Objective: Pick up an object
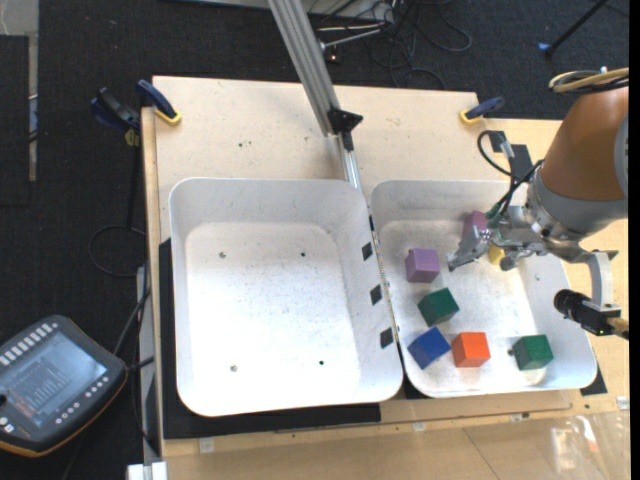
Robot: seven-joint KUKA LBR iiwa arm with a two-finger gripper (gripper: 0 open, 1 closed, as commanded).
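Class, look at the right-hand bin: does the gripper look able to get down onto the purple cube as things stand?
Probably yes. The gripper hangs just right of the purple cube, which lies apart from the green cube below it, with bare white bin floor around it and nothing on top.

**Matt blocks, speckled bins, pale board**

Both bins, the left bin (pixel 270 298) and the right bin (pixel 560 368), look like smooth white plastic, dotted with dark specks. The purple block (pixel 423 264), dark green block (pixel 438 306), blue block (pixel 429 347), orange block (pixel 471 349) and green block (pixel 533 351) have matt, painted-looking faces. The bench top (pixel 260 128) is a pale, matt board with a rough, fibrous look. The arm (pixel 590 158) has a smooth orange band with a slight sheen above dull grey. The gripper (pixel 480 248) looks like bare metal.
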